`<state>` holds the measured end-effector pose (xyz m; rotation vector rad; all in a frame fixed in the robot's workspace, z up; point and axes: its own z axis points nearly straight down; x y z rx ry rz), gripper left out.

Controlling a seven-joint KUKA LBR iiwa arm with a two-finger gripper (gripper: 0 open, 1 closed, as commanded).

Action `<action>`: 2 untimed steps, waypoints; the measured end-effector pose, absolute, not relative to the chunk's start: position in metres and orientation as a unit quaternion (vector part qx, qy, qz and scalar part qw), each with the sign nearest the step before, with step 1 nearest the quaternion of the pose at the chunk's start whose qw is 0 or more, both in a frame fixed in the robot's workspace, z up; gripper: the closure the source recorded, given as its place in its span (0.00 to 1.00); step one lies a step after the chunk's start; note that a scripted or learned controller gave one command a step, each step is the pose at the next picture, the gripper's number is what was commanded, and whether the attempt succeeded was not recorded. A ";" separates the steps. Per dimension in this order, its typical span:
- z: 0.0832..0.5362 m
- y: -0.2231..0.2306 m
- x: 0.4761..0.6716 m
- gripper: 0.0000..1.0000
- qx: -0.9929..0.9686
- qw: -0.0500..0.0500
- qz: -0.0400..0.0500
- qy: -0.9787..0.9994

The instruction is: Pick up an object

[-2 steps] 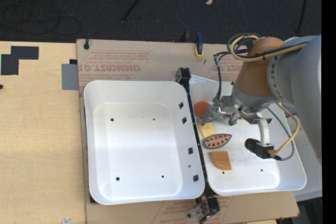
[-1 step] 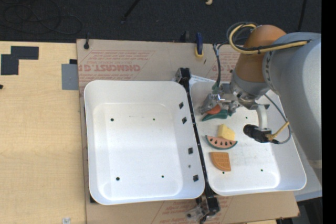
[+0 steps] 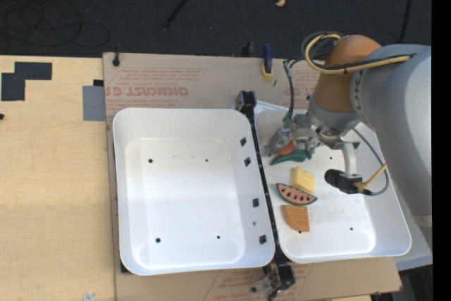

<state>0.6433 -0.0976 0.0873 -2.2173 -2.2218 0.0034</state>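
Note:
My gripper (image 3: 287, 139) reaches down into the right bin (image 3: 366, 236) near its far left corner. Right beneath it lie a small orange-red piece (image 3: 282, 149) and a teal piece (image 3: 292, 157), touching each other. I cannot see whether either one is held. A yellow wedge (image 3: 304, 178) lies just in front of them. Below that is a watermelon slice (image 3: 296, 194), then an orange flat piece (image 3: 297, 218).
The left bin (image 3: 134, 151) stands beside the right one, and a black divider rail (image 3: 255, 173) runs between them. The grey arm (image 3: 394, 123) covers the right bin's far right part. A black cable plug (image 3: 342, 181) hangs over the bin floor.

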 end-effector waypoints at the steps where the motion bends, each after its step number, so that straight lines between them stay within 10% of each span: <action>1: 0.097 -0.098 0.642 1.00 -0.706 0.003 0.003 -0.708; 2: 0.194 -0.069 0.645 1.00 -0.706 -0.002 -0.002 -0.708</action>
